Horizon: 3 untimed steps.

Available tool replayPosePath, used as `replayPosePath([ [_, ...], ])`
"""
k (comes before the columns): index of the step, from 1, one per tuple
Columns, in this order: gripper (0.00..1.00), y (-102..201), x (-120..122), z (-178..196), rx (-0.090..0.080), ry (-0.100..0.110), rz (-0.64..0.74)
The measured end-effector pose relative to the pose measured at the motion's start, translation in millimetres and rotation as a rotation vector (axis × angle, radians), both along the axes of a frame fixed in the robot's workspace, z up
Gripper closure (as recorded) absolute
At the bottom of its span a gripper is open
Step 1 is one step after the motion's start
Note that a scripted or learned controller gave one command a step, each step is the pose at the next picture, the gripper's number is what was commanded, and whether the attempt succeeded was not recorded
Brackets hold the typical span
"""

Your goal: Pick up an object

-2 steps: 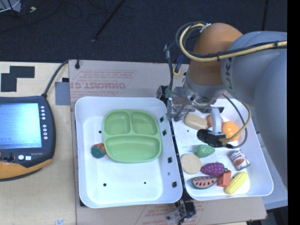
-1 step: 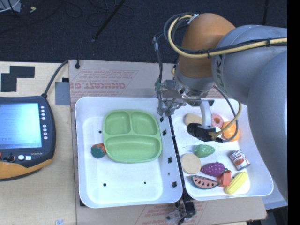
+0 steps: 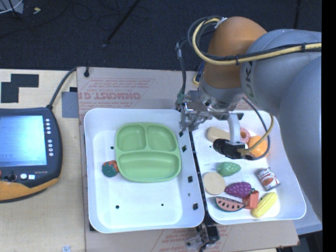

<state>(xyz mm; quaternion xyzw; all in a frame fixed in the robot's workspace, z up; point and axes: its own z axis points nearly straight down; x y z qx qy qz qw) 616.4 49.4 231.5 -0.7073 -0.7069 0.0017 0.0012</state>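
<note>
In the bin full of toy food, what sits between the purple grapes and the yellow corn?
A small red block lies between the grapes and the corn, as the camera view shows.

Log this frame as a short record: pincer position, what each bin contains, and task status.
pincer: above the divider between the bins, at its far end; held object none visible
left bin: green divided plate, strawberry beside its left edge
right bin: grapes, watermelon slice, corn, can, other toy foods
task status: nothing picked up yet
</note>
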Motion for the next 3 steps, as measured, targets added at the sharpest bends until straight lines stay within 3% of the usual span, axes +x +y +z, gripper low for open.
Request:
replayPosePath([
  [1, 1.00, 4, 4, -14, 0.000, 0.001, 0.004],
  [3, 1.00, 2, 0, 3, 0.001, -0.002, 0.001],
])
